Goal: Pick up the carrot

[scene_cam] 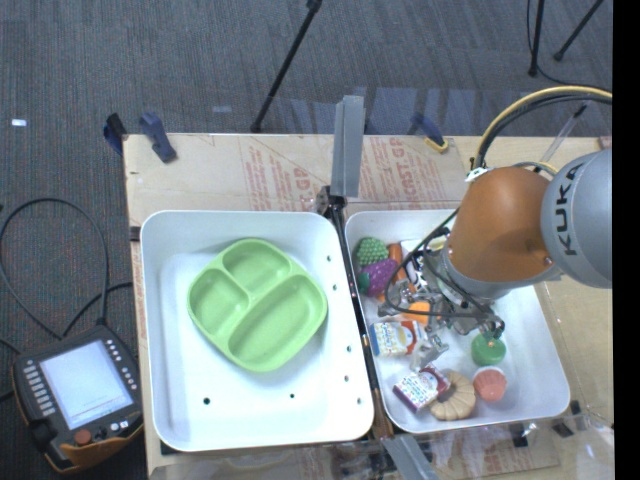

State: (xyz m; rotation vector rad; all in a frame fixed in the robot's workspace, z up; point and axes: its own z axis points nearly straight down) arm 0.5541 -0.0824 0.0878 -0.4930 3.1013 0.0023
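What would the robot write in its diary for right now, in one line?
step: reaching for carrot | tool: over right bin | grasp: unclear | green plate: left bin

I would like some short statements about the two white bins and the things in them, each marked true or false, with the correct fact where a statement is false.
1. The green plate lies in the left bin. True.
2. The green plate has one single compartment. False: it has three.
3. The arm hangs over the right bin. True.
4. The purple grapes lie in the left bin. False: they lie in the right bin, near its far left corner.
5. The cookie lies near the front edge of the right bin. True.
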